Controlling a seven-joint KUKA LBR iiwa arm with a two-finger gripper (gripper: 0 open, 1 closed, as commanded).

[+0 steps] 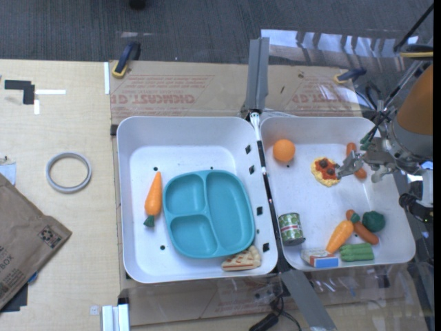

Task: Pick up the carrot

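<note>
Your arm (413,112) reaches in from the right, its gripper (353,163) low over the right bin (303,126) beside the pizza slice (325,172); you cannot tell whether it grasps anything. One carrot (154,194) lies in the left bin (131,185) left of the teal plate (208,213), another carrot (340,235) near the right bin's front.

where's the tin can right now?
The tin can stands in the right bin, hard against its left wall near the front, right of the teal divided plate that sits in the left bin, and left of a carrot.
</note>
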